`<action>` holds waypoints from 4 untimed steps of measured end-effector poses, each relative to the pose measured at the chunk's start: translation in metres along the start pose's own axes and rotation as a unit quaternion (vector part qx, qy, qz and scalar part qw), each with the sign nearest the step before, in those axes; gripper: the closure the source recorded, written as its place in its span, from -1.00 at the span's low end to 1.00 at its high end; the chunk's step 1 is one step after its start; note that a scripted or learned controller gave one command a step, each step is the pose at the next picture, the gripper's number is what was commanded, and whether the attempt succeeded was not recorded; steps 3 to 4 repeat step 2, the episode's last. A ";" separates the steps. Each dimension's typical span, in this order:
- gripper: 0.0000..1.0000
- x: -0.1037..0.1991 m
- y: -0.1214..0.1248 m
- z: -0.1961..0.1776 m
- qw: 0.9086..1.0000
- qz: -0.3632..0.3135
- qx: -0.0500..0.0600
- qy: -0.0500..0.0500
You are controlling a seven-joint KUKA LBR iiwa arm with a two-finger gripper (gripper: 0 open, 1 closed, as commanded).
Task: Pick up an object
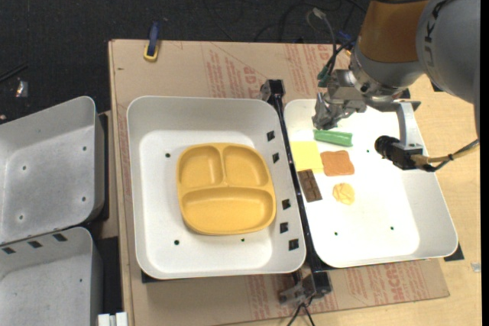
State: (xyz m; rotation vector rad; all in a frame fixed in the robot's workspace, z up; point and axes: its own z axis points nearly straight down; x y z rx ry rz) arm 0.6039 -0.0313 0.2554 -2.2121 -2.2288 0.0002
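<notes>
Overhead view of the table (199, 61) with two white bins. The left bin (145, 187) holds a yellow divided tray (226, 188). In the right bin (397, 217) lie a green piece (334, 137), a yellow square (305, 156), a brown toast-like piece (337, 163), a dark bar (309, 185) and a small yellow item (344, 193). The hand (325, 118) hangs at the green piece's far-left end; whether it is apart or together cannot be told.

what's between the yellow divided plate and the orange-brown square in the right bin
The bins' touching walls, then a yellow square and a dark brown bar, seen in the camera view.
</notes>
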 end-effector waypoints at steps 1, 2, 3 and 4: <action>1.00 0.059 -0.013 -0.001 1.000 0.000 0.000 0.000; 1.00 0.110 -0.024 0.017 1.000 0.000 0.001 0.000; 1.00 0.110 -0.024 0.017 1.000 0.000 0.001 0.000; 1.00 0.110 -0.024 0.017 1.000 0.000 0.001 0.000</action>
